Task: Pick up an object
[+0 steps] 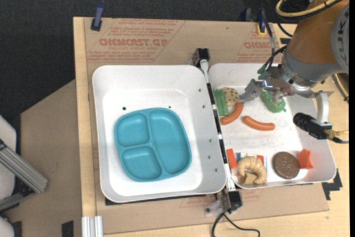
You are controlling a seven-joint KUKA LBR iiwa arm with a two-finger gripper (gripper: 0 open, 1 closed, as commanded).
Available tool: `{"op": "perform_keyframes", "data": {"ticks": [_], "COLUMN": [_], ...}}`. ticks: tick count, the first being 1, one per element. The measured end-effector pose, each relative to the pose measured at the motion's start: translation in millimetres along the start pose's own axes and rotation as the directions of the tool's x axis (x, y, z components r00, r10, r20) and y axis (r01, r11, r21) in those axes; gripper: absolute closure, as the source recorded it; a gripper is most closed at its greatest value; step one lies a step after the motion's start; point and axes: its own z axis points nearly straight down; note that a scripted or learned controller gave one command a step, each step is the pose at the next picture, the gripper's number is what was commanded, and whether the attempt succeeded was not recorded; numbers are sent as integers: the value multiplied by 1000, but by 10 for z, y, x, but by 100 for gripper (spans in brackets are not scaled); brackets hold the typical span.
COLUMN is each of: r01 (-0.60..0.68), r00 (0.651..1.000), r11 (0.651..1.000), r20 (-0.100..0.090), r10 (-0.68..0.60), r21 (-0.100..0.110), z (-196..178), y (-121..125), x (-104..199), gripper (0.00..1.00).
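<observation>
My gripper (260, 96) hangs over the back of the right bin (327, 170), its fingers spread open with nothing between them. One finger (248, 94) points down-left toward a tan cookie (231, 96) and a green ridged piece (221, 100). A small green object (274, 102) lies just under the other side of the gripper, partly hidden by it. Two orange-red sausages lie in front of the gripper, one tilted (232, 112) and one flat (258, 124).
At the right bin's front lie a croissant (252, 169), a brown round patty (286, 165), an orange block (304, 159) and a small coloured packet (242, 157). A teal divided plate (152, 142) sits in the left bin (111, 77). A black part (309, 122) juts over the right rim.
</observation>
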Motion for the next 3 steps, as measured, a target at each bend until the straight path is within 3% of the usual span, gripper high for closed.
{"op": "perform_keyframes", "data": {"ticks": [1, 2, 3], "r01": [-2, -1, 7], "r00": [1000, 1000, 1000], "r11": [1000, 1000, 1000], "r20": [0, 1, 1], "r10": [2, 1, -7], "r21": [5, -3, -13], "z": [1087, 941, -18], "y": [-20, -5, 285], "x": [-286, -272, 323], "gripper": [0, 100, 100]}}
